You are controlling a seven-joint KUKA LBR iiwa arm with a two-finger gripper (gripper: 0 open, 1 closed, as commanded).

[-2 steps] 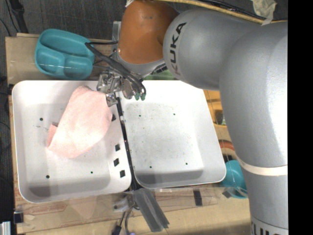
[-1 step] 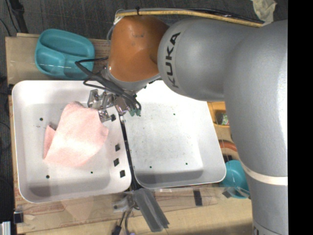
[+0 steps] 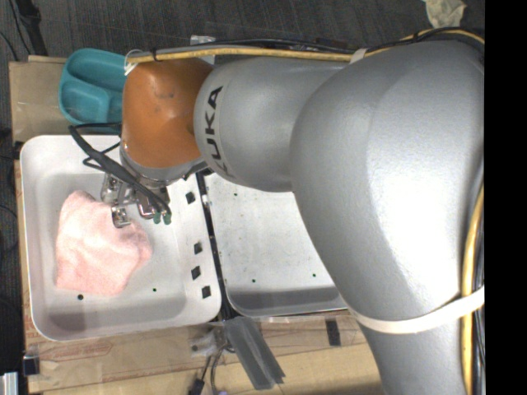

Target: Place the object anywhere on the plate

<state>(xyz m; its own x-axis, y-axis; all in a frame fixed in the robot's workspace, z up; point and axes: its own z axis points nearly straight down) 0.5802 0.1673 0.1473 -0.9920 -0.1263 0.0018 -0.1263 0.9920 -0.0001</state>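
At the far left, behind the bins, a teal plastic object (image 3: 89, 85) sat on the bench, outside both of them. Just right of that, the left bin (image 3: 37, 245) held a pink cloth (image 3: 95, 245), crumpled flat on its floor toward the left wall; this looked like the thing to be moved, though no plate could be made out anywhere. Over the cloth's upper right edge hung the gripper (image 3: 140, 212), its green-tipped fingers (image 3: 165, 217) pointing down and slightly spread, with nothing visibly between them; whether the tips touched the fabric could not be told. The step in hand seemed to be the grasp itself. To do it well, the fingers would likely need to drop straight onto a raised fold rather than the thin edge, close fully on a bunched part of the fabric, and lift slowly so that the soft cloth did not slip free or drag along the wall. Further right, past the dark divider (image 3: 210, 245), the right bin (image 3: 272, 295) showed a bare, speckled floor, much of it hidden under the grey arm (image 3: 370, 179).
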